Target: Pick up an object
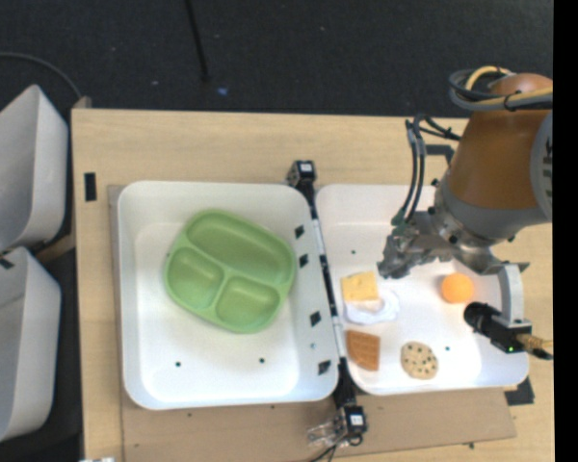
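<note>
Taking the right bin as the landmark, its nearest edge at the bottom of the view has two flat food pieces just inside it: a round pale cookie with dark chips toward the middle of that edge, and a square brown cracker to the cookie's left, close to the wall that divides the two bins. Farther up the bin floor, a yellow cheese-like block rests on a small white piece, again on the left side near the dividing wall. To the right of that block, about level with it, lies a small orange ball, well apart from the cookie and cracker. The gripper hangs over the middle of this bin, just above and to the right of the yellow block and to the left of the ball; its dark tip is seen from above, so whether it has closed on anything cannot be told. The arm's orange band rises over the bin's far right corner. Beyond the dividing wall, the left bin holds a green divided plate lying tilted across its centre.
</note>
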`<action>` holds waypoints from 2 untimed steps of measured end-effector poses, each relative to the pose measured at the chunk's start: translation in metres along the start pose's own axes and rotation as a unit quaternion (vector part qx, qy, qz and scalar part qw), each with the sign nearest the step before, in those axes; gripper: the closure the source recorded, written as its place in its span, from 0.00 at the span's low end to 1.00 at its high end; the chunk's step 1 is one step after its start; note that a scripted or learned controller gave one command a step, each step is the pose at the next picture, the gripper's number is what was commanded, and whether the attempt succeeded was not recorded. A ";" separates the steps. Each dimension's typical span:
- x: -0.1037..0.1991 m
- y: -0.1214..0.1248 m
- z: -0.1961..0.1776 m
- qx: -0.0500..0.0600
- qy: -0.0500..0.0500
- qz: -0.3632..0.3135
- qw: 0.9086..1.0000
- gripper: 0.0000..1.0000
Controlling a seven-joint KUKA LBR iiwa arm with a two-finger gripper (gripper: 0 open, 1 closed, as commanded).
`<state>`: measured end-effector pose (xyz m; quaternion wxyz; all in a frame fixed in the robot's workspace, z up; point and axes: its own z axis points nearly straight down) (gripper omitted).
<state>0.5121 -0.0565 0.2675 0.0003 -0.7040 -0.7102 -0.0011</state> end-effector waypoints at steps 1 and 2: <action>0.056 -0.009 0.012 0.001 -0.001 0.001 1.000 1.00; 0.102 -0.013 0.024 0.001 -0.001 0.001 1.000 1.00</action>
